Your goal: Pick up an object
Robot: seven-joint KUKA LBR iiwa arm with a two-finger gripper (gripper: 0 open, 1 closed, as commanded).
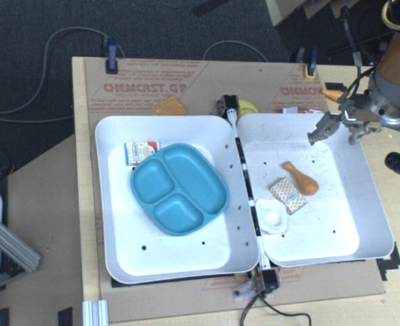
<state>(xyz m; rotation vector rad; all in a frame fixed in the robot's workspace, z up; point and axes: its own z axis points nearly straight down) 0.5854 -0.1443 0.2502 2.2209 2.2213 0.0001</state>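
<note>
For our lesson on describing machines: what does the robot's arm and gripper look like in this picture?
The arm is grey metal with an orange-brown band above the wrist. Thin dark and green cables run along it. The gripper is small, of grey and silvery metal, with two short fingers below a rounded wrist.

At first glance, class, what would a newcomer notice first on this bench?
The big blue divided plate fills the middle of the left bin. In the right bin a small brown wooden piece, a patterned packet and a white cup cluster near the divider, with the gripper at that bin's far edge.
</note>
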